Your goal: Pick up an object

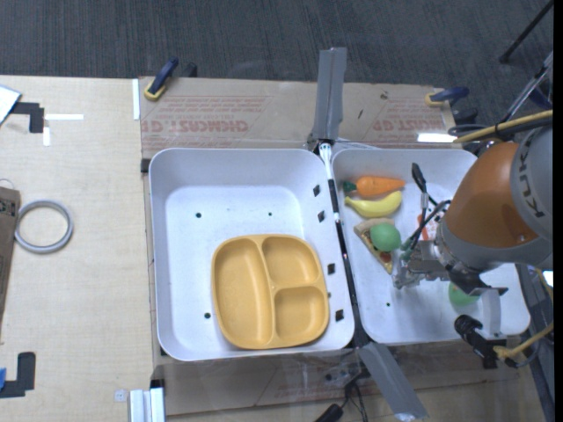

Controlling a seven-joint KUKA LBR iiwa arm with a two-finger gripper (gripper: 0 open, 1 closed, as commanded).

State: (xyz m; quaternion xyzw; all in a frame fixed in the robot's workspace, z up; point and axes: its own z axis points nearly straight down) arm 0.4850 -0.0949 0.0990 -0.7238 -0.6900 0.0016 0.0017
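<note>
Left bin [176, 262]: holds a yellow divided plate [269, 290], untouched.
Right bin [387, 319]: carrot [380, 185], banana [375, 205], a green ball [384, 236] resting on a pizza-slice toy [373, 243]; another green object [461, 294] lies partly hidden under the arm.
Tool [406, 273]: low in the right bin, just beside the green ball; I cannot tell how it is set.
Progress: judging by this, nothing is lifted yet; grasp and raise remain.
</note>
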